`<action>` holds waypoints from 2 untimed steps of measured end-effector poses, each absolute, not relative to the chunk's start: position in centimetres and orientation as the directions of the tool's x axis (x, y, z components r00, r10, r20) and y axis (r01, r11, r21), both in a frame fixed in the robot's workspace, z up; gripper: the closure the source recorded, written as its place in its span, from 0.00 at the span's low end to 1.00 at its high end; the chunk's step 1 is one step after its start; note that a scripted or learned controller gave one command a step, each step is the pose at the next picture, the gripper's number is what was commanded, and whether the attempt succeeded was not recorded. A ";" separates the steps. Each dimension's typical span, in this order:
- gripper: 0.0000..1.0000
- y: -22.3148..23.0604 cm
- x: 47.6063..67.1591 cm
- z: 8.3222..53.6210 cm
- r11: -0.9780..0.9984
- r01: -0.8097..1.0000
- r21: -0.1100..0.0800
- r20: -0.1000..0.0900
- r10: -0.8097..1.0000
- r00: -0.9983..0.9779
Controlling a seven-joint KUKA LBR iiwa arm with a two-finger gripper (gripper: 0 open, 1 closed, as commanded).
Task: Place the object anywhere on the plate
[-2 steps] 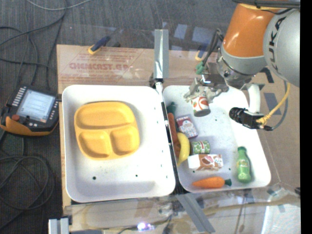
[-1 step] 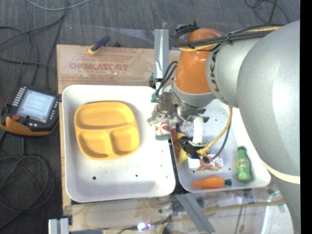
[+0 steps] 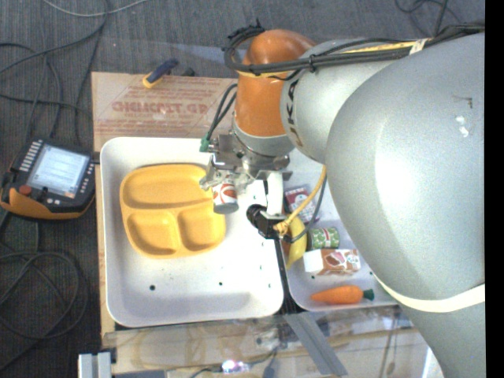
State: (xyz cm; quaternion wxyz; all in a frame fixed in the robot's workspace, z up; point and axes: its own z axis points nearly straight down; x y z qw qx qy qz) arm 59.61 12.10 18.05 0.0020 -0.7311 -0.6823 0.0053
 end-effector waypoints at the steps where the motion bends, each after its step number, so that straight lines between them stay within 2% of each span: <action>1: 1.00 13.9 61.5 16.1 0.011 1.000 -0.009 -0.008 1.000 -0.011; 2: 1.00 12.8 55.6 14.2 -0.126 0.992 -0.010 -0.008 0.992 0.126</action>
